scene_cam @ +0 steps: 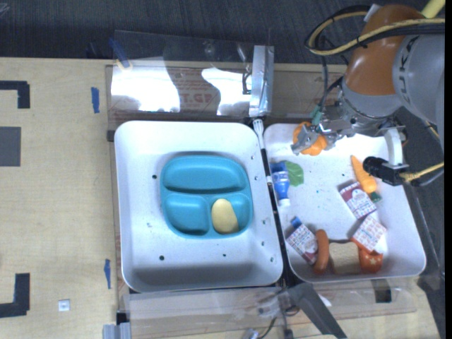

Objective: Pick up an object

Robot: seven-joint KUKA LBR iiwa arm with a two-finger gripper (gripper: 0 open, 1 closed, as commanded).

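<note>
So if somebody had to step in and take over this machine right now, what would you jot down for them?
Gripper: at the far corner of the right bin, down on a small orange object; a grasp is not confirmed.
Right bin also holds a blue-and-green item, a carrot-like piece, snack packets and a sausage-like piece.
Left bin: blue divided tray with a yellow piece in its lower right compartment.
Done: nothing lifted yet.
Left: secure and raise one object.

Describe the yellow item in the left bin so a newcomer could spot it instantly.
Start at the left white bin, which holds a blue divided tray. In the tray's lower right compartment lies a small yellow egg-shaped object. It is the one yellow thing there, alone in the tray.
</note>
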